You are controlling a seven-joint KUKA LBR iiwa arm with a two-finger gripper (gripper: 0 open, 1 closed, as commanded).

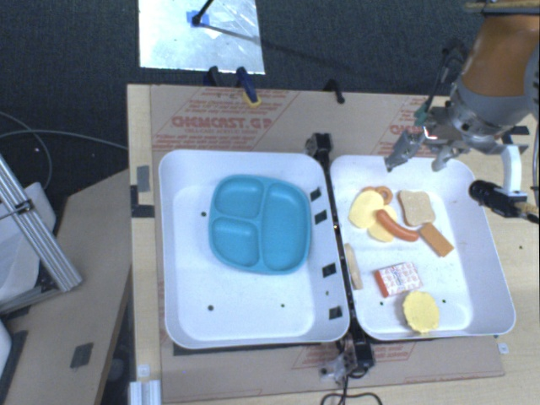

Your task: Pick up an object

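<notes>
A dark carpeted floor is being seen around a tan table (143,116), on which a printed cardboard sheet (228,121) is lying under two shallow white bins set side by side. A shiny square sheet (201,24) is lying on the floor beyond the table's far edge.

The left bin (181,310) is being occupied by a blue divided plate (257,224), resting flat near the bin's middle. The right bin (481,294) is being filled with toy food items. A yellow round piece (364,209) is lying toward that bin's far-left part, with a small ring-shaped piece (384,194) touching its far side. A red sausage (396,225) is lying slantwise across the yellow piece's near-right edge. A slice of bread (416,207) is placed just beside the sausage on its far-right side, and an orange block (436,240) is touching the bread's near end. A red and white packet (396,278) is lying nearer the table's front edge, with a yellow lemon-like piece (421,310) just beside it toward the near-right corner of the bin.

The hand (420,153) is being held above the far rim of the right bin, near the table's far-right corner, apart from all the items. Its two fingers are being held apart, with nothing between them.
</notes>
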